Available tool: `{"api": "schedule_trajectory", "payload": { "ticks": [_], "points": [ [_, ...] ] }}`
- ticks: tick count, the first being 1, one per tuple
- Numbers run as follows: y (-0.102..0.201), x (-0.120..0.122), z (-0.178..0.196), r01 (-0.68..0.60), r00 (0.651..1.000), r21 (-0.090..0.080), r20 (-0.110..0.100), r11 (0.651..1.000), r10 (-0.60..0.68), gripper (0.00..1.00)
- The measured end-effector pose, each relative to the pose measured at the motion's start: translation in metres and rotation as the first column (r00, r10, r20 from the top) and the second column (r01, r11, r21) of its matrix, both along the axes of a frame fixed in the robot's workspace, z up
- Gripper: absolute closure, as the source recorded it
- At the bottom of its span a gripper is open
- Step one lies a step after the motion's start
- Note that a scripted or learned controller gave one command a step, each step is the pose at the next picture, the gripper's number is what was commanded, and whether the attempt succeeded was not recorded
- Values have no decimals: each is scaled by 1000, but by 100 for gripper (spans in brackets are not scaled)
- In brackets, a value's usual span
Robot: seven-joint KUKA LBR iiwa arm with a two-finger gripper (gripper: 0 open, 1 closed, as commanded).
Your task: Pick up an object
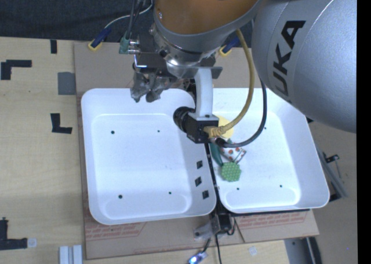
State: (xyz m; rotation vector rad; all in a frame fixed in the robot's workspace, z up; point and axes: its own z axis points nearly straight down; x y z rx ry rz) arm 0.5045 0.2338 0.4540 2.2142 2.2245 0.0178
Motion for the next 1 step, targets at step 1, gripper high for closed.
{"api": "schedule_trajectory", "payload": {
  "ticks": [1],
  "points": [
    [-10,-22,86,1,1000,-2,-3,1000,-1,100]
  ]
}}
